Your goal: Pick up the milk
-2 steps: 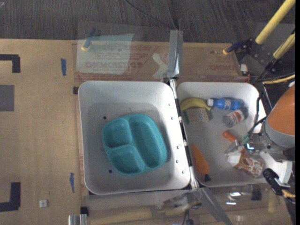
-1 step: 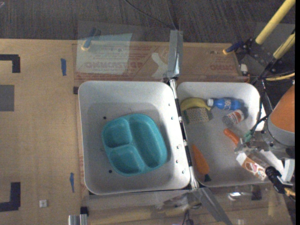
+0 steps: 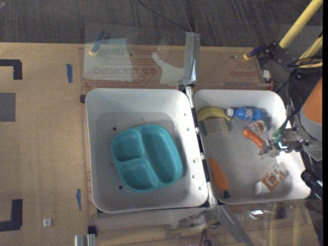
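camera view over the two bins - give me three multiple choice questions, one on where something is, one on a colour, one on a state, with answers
1. Where does the divided plate lie?
A. in the left bin
B. in the right bin
C. on the bench outside both bins

2. What colour is that plate?
A. red
B. teal
C. yellow

3. How does the blue bottle in the right bin rest?
A. standing upright on its base
B. lying on its side
C. stacked on top of the carrot

Answers:
1. A, since the plate sits on the floor of the left bin, apart from its walls.
2. B, since all three of its compartments are blue-green.
3. B, since the bottle stretches sideways along the bin's far wall beside the banana, while the carrot lies apart near the near wall.
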Robot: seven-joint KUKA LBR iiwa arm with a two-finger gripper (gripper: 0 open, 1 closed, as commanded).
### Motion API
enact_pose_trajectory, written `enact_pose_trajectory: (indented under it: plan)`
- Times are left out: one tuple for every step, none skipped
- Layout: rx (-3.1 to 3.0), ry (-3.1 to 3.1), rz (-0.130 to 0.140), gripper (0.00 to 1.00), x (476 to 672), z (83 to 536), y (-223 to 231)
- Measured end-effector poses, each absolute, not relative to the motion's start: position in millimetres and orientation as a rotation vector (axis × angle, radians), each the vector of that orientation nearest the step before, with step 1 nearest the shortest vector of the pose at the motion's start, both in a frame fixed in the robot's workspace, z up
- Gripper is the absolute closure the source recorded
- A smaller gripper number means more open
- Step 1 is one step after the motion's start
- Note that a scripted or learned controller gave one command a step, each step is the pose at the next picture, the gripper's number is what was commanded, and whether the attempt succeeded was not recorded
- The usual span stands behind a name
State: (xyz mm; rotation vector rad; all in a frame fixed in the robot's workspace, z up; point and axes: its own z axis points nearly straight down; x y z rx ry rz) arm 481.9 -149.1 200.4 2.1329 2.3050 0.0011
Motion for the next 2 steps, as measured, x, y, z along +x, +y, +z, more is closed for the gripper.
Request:
enact_pose_trajectory:
  plan:
    - [2.135,2.303,0.001,0.00,481.6,200.3,-149.8]
    - [2.036,2.393,0.000,0.00,478.9,156.7,-222.1]
